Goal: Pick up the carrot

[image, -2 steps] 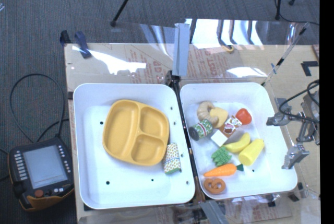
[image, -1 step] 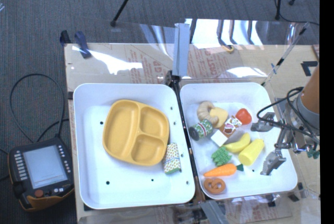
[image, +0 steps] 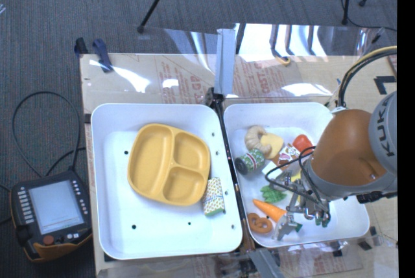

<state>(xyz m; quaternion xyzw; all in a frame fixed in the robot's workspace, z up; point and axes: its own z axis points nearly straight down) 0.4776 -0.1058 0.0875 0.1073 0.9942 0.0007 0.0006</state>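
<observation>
Seen from above: 2 white bins side by side on a bench. In the right bin (image: 343, 116), near its front edge, the carrot (image: 268, 208), lying flat, orange, thick end toward the gripper, tip toward the wall between the bins. Just behind the carrot, a green leafy piece (image: 273, 193); just in front of it, toward the bin's front left corner, a brown ring-shaped snack (image: 260, 224). Reaching in from the right, the grey arm with its orange band (image: 347, 147), wrist low over the front half of the right bin. At the arm's end, the gripper (image: 299, 215), down beside the carrot's thick end, very close to it, contact impossible to judge. Open or closed: cannot tell from this angle, dark metal parts and cables crowding the spot. Nothing visibly held. Farther back in the same bin: a small green can (image: 249, 161) on its side, a pale bread roll (image: 255, 135), a yellow wedge (image: 274, 142) touching the roll, a red piece (image: 303, 142) and a red-and-white packet (image: 288, 153) partly under the arm's cables. In the left bin (image: 104, 140), a yellow plate (image: 170, 164) with 3 compartments, and leaning at its front right edge a small patterned pouch (image: 213, 196). On the floor left of the bench, a grey handheld control unit (image: 48, 208) with a screen and a looping cable.
</observation>
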